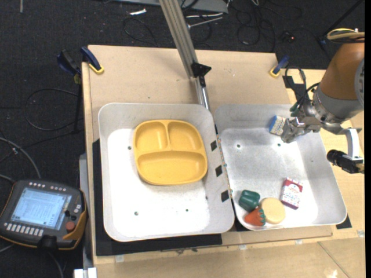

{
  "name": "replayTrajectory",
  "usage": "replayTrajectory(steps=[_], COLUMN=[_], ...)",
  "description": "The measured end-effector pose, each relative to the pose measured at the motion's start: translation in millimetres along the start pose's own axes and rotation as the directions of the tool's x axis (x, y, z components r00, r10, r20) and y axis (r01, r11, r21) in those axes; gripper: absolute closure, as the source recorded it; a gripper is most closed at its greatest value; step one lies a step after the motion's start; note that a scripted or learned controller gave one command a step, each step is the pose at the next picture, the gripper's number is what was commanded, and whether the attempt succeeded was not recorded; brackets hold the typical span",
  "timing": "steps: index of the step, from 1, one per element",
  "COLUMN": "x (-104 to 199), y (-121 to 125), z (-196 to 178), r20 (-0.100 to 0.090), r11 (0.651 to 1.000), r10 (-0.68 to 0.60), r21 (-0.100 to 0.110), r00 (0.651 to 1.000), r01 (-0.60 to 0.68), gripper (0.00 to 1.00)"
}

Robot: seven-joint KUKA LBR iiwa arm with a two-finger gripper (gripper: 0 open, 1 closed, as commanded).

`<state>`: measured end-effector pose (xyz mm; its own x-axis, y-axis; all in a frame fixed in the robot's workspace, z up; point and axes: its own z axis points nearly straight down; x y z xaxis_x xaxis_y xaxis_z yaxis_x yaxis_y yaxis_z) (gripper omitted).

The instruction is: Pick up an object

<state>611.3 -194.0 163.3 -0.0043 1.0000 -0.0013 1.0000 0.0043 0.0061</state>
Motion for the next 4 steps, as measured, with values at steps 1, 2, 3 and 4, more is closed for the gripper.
replayTrajectory(steps=[1,2,3,4], x=[10.4,12.6,12.6,60.9], y=[1.4,2.0,3.7,0.4], z=[-51.1,-94.4,-139.1,-133.8], r20=[0.0,0.001,0.001,-0.002], r11=[1.0,1.0,1.0,1.0], r10=[0.0,0.001,0.001,-0.003], r21=[-0.001,0.0,-0.001,0.006], r00=[1.0,1.0,1.0,1.0], r01=[0.0,-0.001,-0.001,0.003], gripper=[1.0,1.0,1.0,1.0])
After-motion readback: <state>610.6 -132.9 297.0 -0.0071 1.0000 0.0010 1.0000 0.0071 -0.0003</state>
